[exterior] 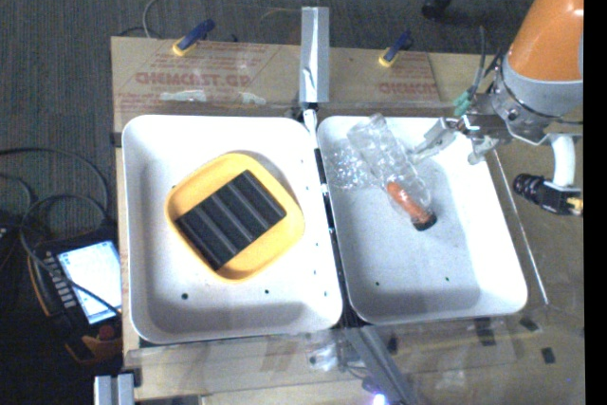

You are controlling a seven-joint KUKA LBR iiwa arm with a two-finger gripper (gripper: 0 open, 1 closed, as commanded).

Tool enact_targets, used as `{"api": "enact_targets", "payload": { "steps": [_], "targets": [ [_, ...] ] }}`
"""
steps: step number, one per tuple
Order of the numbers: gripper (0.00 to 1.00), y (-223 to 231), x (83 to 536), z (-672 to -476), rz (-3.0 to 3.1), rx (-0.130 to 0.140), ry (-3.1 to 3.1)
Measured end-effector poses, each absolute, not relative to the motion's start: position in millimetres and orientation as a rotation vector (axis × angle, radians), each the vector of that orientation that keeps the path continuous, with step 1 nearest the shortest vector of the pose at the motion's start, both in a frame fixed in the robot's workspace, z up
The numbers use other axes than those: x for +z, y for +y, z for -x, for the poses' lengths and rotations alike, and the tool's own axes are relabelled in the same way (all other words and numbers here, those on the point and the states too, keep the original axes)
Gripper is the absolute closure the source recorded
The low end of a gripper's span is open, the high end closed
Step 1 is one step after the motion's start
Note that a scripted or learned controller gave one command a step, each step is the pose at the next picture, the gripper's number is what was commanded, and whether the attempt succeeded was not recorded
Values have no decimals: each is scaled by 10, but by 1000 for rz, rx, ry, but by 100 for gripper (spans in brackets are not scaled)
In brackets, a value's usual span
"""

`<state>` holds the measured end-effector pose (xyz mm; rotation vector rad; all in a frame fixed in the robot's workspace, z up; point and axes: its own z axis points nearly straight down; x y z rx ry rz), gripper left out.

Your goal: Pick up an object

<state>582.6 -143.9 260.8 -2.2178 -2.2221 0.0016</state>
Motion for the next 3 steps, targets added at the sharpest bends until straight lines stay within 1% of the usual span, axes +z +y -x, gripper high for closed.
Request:
{"api": "enact_targets", "payload": {
  "steps": [1,2,3],
  "targets": [
    [0,-1601,2020,-5992,2007,2,-2417],
    [0,-1599,2020,-5993,2006,2,-2417],
    [0,-1806,1142,-5992,1946,-15,-2491]
  ]
}}
